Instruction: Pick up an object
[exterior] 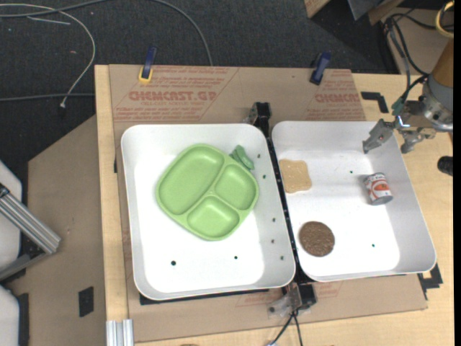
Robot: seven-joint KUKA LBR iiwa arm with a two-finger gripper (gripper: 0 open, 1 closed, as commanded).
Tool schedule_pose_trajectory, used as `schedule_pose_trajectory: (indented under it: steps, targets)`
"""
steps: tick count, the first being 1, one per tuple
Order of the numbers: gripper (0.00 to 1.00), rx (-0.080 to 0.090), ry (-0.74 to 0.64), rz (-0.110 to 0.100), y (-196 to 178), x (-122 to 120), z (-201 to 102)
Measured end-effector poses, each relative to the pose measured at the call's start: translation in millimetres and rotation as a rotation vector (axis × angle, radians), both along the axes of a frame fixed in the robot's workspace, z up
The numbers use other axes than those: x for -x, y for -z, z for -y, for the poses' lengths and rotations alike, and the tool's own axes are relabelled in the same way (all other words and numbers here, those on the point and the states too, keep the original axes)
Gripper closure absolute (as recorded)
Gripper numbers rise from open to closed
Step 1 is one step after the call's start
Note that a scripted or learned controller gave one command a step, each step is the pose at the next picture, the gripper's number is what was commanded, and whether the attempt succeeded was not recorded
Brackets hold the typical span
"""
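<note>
Overhead, slanted — both bins

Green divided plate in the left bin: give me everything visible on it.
The green divided plate is a light green tray, plastic by its look, with rounded corners and three compartments: one large on its left, two smaller on its right. It lies flat and right side up, turned at an angle to the bin's sides, in the upper middle of the left bin. All three compartments look bare. A small darker green object sits at its upper right edge, touching or nearly touching it.
</note>
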State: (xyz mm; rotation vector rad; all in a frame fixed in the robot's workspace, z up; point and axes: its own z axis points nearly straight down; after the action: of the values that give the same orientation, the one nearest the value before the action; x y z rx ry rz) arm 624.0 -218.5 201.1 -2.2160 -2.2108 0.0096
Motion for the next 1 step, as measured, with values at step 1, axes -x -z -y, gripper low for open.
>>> schedule_pose_trajectory:
  steps: [1]
  targets:
    - [0.00, 0.003, -0.003, 0.012, -6.8, -3.0, -0.3]
